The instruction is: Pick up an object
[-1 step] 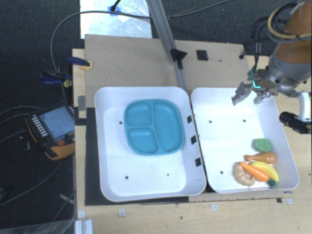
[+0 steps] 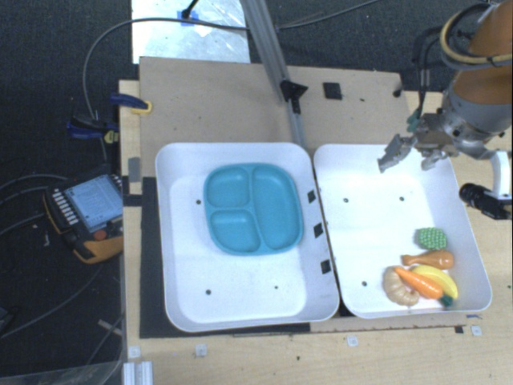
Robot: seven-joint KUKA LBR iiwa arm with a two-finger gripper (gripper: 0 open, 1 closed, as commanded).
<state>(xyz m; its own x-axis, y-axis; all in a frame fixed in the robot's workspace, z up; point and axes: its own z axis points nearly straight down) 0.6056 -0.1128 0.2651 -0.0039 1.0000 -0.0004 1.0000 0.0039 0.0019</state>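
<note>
Two bins: left bin holds blue divided plate; right bin is the landmark.
Toys: carrot, banana, drumstick, green piece (near-right corner of right bin).
Gripper: over right bin's far edge, fingers spread, nothing between them.

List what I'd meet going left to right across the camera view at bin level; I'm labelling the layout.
Blue three-compartment plastic plate in the left white bin → right white bin → beige toy pastry → green knobbly toy vegetable.
</note>
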